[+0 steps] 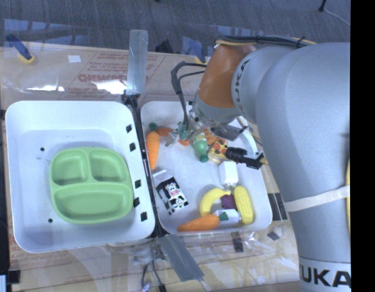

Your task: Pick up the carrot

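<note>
Low in the right bin [190, 178], jaws seemingly just beside the carrot [152, 148], opening indiscernible.

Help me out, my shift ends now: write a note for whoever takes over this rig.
Gripper: low over the far end of the right bin; its grasp cannot be read from this view.
Things: a carrot lies along that bin's left wall, close to the gripper; a second carrot lies at the near wall by the banana.
Done: neither lifted.
Left: grasp and raise one.
</note>
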`<move>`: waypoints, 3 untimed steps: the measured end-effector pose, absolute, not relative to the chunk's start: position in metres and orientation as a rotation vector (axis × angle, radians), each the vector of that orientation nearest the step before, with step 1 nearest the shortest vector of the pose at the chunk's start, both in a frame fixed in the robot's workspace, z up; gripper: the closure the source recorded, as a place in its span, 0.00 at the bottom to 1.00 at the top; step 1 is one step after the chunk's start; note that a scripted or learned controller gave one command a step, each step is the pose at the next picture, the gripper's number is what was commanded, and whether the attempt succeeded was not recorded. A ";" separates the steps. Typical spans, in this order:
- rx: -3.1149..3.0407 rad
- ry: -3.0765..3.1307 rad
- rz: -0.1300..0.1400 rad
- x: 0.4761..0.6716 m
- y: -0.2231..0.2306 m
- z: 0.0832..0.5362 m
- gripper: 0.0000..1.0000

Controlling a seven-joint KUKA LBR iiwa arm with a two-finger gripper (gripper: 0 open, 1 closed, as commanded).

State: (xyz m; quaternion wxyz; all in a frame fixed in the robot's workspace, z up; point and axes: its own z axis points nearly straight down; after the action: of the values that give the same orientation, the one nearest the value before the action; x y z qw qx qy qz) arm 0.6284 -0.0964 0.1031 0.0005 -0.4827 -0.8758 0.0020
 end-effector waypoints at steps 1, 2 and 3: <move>-1.642 -2.673 0.004 0.580 -0.107 0.090 1.00; -1.975 -2.446 -0.005 0.615 -0.022 0.194 1.00; -2.224 -2.212 0.006 0.551 -0.050 0.195 1.00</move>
State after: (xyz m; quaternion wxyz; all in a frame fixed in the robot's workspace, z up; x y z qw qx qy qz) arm 0.5510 -0.0498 0.1947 0.0024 -0.7089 -0.7053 0.0018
